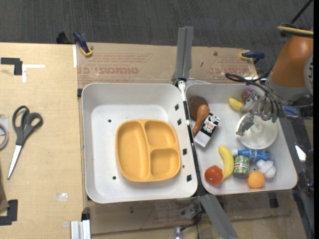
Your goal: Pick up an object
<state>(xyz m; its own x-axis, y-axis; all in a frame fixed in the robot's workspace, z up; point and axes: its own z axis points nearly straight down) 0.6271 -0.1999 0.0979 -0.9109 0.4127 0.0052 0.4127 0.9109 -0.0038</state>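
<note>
Tomato [213, 175], banana [227, 161] — end effector [247, 119] above

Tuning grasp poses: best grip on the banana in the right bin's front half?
Judging by its pose, grip the banana mid-body from straight above, fingers closing across its narrow width, left-right. It lies flat, long axis front to back, with the tomato and green can crowding its lower end.

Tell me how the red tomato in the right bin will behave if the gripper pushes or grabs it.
The tomato looks round and smooth, so it would probably roll when pushed and may slip between narrow fingers. The banana right beside it would likely get nudged too. It sits near the bin wall, which may crowd a grasp.
</note>
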